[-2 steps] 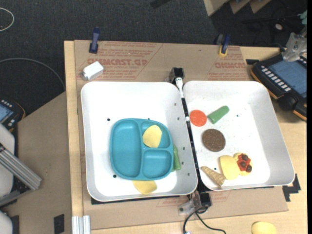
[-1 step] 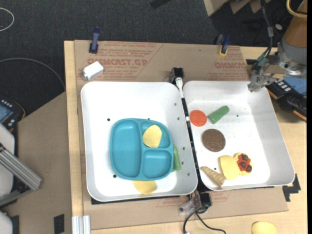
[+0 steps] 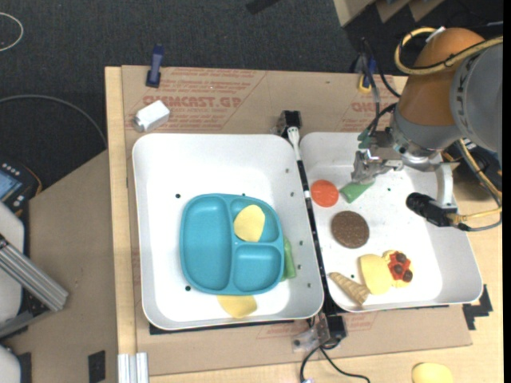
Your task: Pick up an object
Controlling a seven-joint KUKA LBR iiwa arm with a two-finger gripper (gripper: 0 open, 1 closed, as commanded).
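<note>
Green wedge (image 3: 354, 191) lies in the upper left of the right bin (image 3: 447, 254), its upper end right under the gripper (image 3: 370, 166); whether the gripper is open or closed cannot be told. An orange disc (image 3: 323, 193) sits just left and a brown cookie (image 3: 350, 229) below, with bare floor toward the bin's right wall.

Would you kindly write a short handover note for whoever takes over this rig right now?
Gripper: low in the upper part of the right bin, right at the upper end of the green wedge. I cannot tell whether it has a grip.
Also in the right bin: orange disc, brown cookie, yellow piece with red bits, cone.
Left bin: blue divided plate with a yellow piece in its upper right compartment.
Done: nothing visibly lifted.
Left: secure one object, probably the green wedge, and lift it.
</note>
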